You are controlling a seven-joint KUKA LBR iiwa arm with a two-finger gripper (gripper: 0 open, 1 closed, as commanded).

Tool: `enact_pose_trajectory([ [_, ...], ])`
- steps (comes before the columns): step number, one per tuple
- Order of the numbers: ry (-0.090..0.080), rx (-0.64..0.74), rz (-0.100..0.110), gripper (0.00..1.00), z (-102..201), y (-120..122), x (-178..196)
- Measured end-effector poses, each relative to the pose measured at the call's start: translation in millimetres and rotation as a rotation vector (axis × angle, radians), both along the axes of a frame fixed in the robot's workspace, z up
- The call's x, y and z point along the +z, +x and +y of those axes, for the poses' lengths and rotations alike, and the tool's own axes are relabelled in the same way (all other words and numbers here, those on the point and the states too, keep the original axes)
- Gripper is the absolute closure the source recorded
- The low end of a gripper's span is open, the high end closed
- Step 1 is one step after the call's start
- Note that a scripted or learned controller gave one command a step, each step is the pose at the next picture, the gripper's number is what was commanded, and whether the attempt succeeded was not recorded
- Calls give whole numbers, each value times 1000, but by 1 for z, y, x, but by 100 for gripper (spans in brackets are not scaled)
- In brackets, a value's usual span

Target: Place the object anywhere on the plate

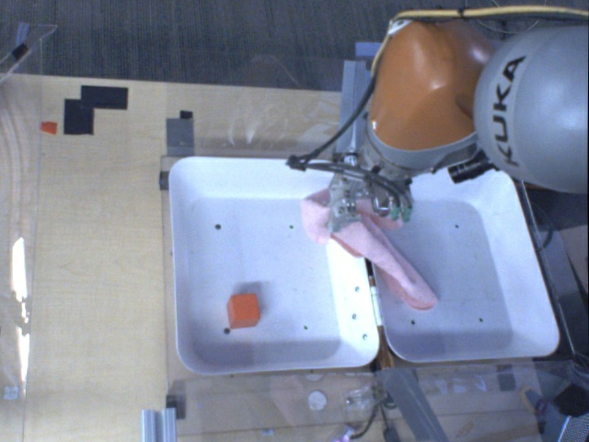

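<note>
A small orange cube (244, 310) lies in the left white bin (197, 247), toward its front left. A pink plate (398, 267) lies tilted across the shared rim of the two bins, with most of it over the right bin (497, 274). My gripper (355, 212) hangs over the plate's upper left part, and the wrist and cables hide that part of the plate. The cube is well apart from the gripper, down and to the left.
The grey arm with its orange band (423, 81) fills the upper right and covers the back of the right bin. Black and orange markers (87, 109) sit on the wooden bench at the far left.
</note>
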State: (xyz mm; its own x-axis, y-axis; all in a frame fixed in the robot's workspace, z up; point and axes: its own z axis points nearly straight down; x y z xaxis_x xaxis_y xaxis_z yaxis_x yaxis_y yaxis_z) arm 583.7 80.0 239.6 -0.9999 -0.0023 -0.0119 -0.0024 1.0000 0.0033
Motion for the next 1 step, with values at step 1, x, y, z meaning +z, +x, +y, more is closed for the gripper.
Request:
enact_pose_trajectory([
  [1,0,3,3,100,38,-32,-7],
])
